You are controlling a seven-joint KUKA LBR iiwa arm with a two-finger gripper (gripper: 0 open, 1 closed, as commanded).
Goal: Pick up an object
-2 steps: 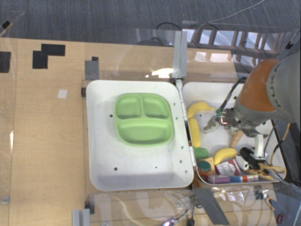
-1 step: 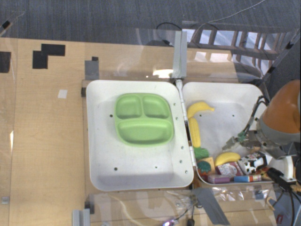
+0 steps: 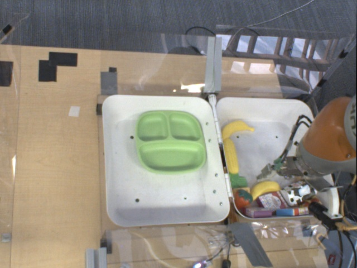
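Camera view: two white bins are seen side by side on the bench. The left bin [image 3: 120,200] carries a green divided plate [image 3: 170,141] near its middle. The right bin [image 3: 262,108] is entered by the grey arm [image 3: 332,141] from the right edge. A yellow banana [image 3: 231,144] is laid along its left wall; smaller items [image 3: 273,202] are piled at its near edge. The gripper [image 3: 277,169] is placed just above that pile; its state cannot be told.

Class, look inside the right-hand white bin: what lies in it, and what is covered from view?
The right bin holds a long banana by its left wall and a heap at the near edge: a second banana, a green piece, small packages. The arm covers its right side.
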